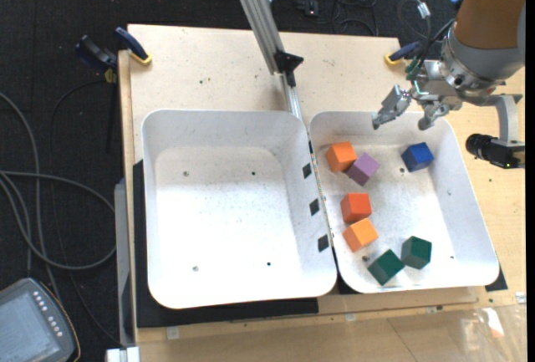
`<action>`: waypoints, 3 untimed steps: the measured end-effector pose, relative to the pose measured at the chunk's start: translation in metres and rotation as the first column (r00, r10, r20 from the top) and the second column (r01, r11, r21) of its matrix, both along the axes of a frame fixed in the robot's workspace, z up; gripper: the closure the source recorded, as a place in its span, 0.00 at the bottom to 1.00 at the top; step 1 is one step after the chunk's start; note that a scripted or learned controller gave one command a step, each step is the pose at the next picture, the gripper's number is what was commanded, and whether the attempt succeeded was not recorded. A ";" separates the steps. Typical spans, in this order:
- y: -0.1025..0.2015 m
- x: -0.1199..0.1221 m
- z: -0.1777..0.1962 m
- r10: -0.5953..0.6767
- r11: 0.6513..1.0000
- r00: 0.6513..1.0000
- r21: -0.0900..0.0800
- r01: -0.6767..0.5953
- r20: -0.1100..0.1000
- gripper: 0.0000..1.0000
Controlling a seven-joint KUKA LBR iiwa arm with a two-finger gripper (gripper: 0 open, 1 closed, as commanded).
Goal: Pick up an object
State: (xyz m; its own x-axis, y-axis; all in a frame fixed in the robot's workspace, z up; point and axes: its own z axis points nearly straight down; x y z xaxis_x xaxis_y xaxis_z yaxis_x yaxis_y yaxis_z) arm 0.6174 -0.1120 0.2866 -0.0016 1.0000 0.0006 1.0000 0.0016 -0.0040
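Several small blocks lie in the right bin (pixel 468 210): an orange one (pixel 340 156) and a purple one (pixel 363 169) touching near the back left, a blue one (pixel 417 156) at the back right, a red-orange one (pixel 356 206), another orange one (pixel 361 233), and two dark green ones (pixel 385 266) (pixel 416 252) at the front. My gripper (pixel 408 115) hangs above the bin's back edge, its fingers spread apart with nothing between them. It is above and slightly left of the blue block.
The left bin (pixel 167 185) sits beside the right one on the wooden bench (pixel 209 68). A slanted metal pole (pixel 255 5) crosses the back and meets the bins' shared edge. Clamps sit at the bench's back corners.
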 end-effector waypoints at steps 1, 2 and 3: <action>0.000 0.001 0.002 0.000 1.000 1.000 -0.001 0.000 0.004 0.00; -0.002 0.003 -0.041 -0.002 1.000 1.000 -0.001 0.002 -0.001 0.00; -0.006 0.002 -0.086 -0.003 1.000 1.000 -0.001 0.003 -0.001 0.00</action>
